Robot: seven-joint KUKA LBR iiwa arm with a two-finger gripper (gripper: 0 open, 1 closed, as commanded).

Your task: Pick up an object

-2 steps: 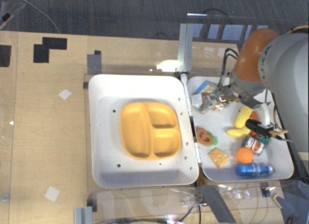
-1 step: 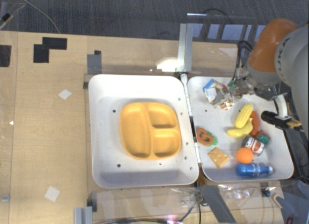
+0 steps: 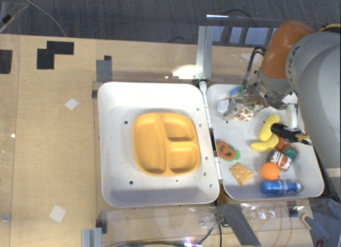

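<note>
Closest up: the big grey arm (image 3: 319, 75), reaching in from the right. Down at the tip, the fingers (image 3: 241, 102), low in the far corner of the right bin (image 3: 318, 184). Can't tell if open or closed (too dark and jumbled there). Nothing seen held between them.

Right under them: a white spotty toy (image 3: 244, 114), touching or nearly so. Just beside: a small blue thing (image 3: 236, 90) and the bin's middle wall. Nearer the front: two yellow bananas (image 3: 268, 127), a red can (image 3: 281, 160), an orange ball (image 3: 270, 171), a cracker (image 3: 241, 174) and a blue bottle (image 3: 281, 187). Over in the left bin (image 3: 106, 150): just a yellow tray (image 3: 165, 142).

Could go wrong in a few ways, probably. Might pinch the spotty toy by its edge and drop it on the way up. Might bump the wall, so close by, and close on air. Might catch the blue thing too and lose both. Might also shove the toy into the corner.
</note>
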